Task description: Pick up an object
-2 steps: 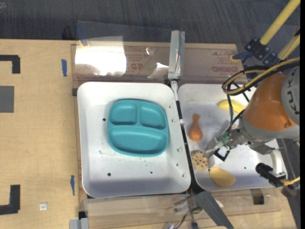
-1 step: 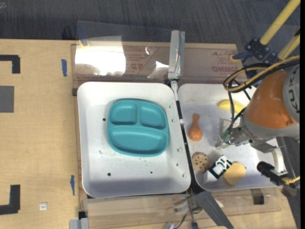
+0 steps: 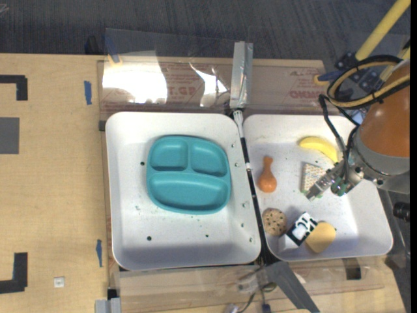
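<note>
While hand (image 3: 324, 186) hovers over speckled wedge (image 3: 311, 175), grip state unclear; curved banana (image 3: 318, 147) near

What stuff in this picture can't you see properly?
- Gripper in the camera view: blurred and small, so open or shut is unclear.
- Speckled flat piece: the gripper covers part of it; what it is stays unclear.
- Black-and-white object: too small to read, partly behind the tan lump.
- Arm: cut off by the right edge.

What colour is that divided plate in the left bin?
The divided plate is teal, a blue-green, seen clearly in the overhead camera view.
</note>
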{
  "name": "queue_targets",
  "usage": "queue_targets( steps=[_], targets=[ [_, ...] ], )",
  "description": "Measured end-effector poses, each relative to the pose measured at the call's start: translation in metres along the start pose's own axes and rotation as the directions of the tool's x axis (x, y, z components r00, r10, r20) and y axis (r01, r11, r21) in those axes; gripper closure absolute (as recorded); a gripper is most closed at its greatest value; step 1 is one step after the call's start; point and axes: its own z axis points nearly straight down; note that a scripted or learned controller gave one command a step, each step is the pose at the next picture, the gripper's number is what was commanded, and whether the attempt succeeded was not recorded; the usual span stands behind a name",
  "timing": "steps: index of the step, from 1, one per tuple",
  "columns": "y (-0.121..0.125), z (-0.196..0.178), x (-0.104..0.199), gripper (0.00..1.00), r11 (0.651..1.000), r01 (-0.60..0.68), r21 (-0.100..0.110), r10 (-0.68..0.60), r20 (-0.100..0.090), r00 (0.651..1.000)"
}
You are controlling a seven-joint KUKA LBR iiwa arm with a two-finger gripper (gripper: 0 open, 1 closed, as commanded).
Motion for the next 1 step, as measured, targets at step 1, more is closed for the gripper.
queue_targets(
  steps=[1],
  targets=[
    [0.0284, -0.1097, -0.0526, 1.00, 0.993, 0.121, -0.002, -0.121, 0.003, 0.993]
  ],
)
